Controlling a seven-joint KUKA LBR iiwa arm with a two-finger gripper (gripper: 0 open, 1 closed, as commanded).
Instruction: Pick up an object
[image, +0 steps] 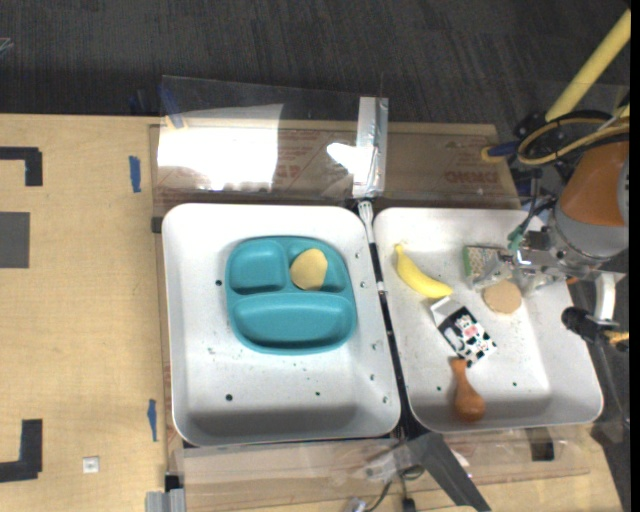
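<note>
The right bin (545, 375) holds a yellow banana (418, 275), a green speckled packet (482, 262), a flat tan disc (503, 298), a small black-and-white patterned box (466, 331) and a brown drumstick-shaped piece (466, 394). My gripper (527, 258) sits low at the bin's far right, just right of the green packet and just above the tan disc. Metal wrist parts hide its tips. The arm's orange band (598, 190) rises behind it.
The left bin (200, 330) carries a teal divided plate (290, 320) with a round yellow food item (309, 268) in its upper right compartment. A clear plastic panel (270, 150) stands behind the bins. Yellow cables (560, 140) hang at the far right.
</note>
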